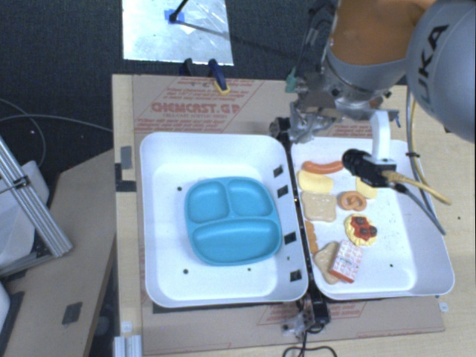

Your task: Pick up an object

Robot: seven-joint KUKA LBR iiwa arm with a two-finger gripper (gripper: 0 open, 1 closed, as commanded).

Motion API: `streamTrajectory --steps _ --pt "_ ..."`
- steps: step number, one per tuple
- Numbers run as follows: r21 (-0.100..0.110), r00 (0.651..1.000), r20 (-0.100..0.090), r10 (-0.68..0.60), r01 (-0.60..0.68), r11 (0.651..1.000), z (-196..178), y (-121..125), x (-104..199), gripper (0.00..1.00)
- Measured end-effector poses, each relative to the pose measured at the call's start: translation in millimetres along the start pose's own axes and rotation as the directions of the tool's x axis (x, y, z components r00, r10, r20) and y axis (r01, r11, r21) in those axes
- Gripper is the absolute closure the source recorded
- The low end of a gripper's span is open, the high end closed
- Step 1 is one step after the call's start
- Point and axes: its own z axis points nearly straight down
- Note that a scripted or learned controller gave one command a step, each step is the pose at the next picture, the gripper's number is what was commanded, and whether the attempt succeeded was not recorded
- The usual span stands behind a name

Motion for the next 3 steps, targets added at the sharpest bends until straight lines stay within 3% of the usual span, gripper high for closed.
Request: streamTrajectory --steps 1,2,3 --pt "0.002 1.0 -0.002 -0.006 0.006 1.0 65 -41 16 1.0" --pt "-0.021 1.0 -0.008 -0.011 0.01 1.0 -59 -88 24 1.0" --pt "-0.005 1.0 0.0 0.0 0.0 1.0 -7 -76 -19 1.0"
